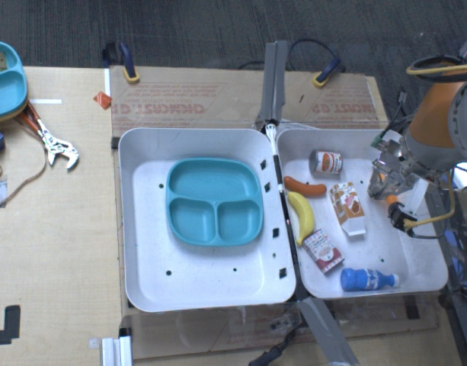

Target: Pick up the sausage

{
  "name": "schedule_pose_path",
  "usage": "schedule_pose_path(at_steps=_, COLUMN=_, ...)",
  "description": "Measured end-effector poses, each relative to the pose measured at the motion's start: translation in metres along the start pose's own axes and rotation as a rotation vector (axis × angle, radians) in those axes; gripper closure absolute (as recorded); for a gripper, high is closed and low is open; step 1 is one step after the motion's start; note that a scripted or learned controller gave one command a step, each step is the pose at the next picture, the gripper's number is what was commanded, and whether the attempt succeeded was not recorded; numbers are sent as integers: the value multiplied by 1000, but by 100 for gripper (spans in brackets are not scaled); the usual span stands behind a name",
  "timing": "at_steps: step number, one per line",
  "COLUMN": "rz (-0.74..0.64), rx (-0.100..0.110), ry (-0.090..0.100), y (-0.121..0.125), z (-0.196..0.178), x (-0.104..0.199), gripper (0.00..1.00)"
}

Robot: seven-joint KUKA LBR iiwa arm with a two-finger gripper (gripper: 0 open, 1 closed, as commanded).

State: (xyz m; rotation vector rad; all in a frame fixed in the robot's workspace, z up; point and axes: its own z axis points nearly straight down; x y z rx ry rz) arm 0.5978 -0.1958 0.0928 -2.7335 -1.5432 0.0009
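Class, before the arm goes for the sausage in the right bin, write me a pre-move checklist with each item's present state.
1. Orange-red sausage lies in the shallow white right bin: ok.
2. Sausage top uncovered: ok.
3. Room around it: not ok, the yellow banana touches it.
4. Small tin can stands apart from it: ok.
5. Two-finger gripper over the sausage: not ok, it is near the bin's right side.
6. Gripper free of load: cannot tell.

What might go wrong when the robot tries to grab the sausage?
The sausage lies right against the banana, so the gripper might bump or grab the banana instead. The can sits close on the other side and could get knocked as the arm reaches across.
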Motion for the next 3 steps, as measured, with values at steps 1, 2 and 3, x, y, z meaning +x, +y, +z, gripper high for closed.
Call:
schedule_pose_path(at_steps=1, rz=32, rx=-1, ry=-2, y=-56, z=-121, x=52, gripper=100)
schedule_pose_path(at_steps=2, rz=-1, rx=0, ry=-2, y=-16, z=-5, x=33, gripper=100)
schedule_pose_path(at_steps=3, rz=47, rx=-3, ry=-2, y=-10, z=-116, x=83, gripper=100)
